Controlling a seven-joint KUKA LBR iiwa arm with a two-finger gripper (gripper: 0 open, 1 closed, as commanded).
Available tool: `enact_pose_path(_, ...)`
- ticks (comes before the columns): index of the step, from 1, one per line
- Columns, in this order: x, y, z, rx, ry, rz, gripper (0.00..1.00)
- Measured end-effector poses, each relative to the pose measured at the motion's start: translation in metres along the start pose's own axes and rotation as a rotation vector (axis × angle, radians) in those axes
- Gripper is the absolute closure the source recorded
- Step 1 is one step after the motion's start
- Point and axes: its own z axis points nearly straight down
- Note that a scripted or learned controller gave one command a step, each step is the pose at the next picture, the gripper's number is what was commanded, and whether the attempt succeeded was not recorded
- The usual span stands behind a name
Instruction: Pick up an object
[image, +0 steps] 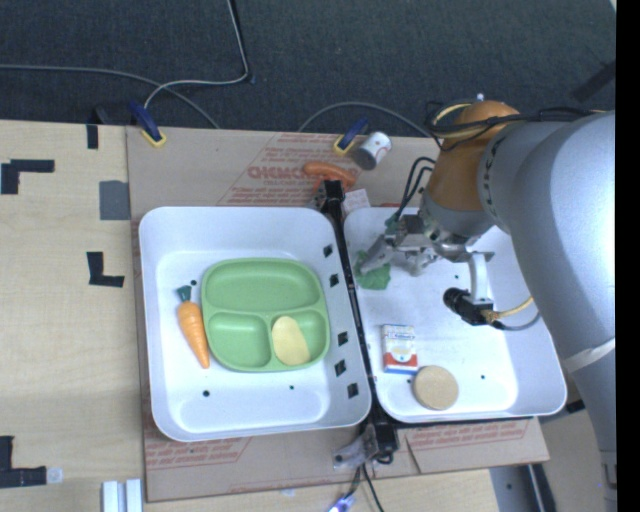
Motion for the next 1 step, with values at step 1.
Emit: enact_pose_path(1, 0.0014, 0.0221, 0.0007, 0.001, 0.003, 0.0, 0.0)
